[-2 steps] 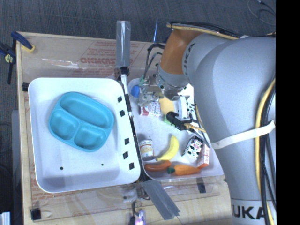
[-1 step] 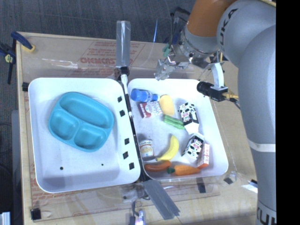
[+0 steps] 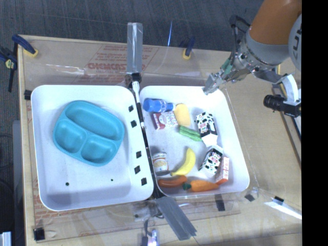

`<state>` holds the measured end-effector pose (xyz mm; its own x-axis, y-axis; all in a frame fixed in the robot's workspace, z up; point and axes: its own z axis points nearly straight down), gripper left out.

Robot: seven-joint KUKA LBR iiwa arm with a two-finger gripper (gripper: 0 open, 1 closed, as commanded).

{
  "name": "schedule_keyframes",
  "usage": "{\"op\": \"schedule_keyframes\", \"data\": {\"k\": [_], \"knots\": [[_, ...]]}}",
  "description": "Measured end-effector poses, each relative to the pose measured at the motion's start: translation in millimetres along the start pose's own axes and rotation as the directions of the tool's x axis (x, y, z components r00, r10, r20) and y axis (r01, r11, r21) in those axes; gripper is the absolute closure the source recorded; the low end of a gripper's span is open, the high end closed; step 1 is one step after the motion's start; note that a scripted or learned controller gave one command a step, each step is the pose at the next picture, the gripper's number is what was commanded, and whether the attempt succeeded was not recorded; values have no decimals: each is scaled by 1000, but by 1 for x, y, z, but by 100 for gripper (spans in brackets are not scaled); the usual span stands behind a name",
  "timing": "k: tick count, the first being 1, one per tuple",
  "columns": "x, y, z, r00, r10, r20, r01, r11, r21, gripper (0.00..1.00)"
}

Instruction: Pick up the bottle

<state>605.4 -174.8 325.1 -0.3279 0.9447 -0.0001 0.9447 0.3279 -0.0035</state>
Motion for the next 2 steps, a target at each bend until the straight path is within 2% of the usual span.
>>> {"op": "schedule_keyframes", "data": {"k": [1,2], "knots": [[-41,6,-59,999,-47,-1,47,999,0,100],[-48,34,-101,973,-232,1,232,973,-3,100]]}}
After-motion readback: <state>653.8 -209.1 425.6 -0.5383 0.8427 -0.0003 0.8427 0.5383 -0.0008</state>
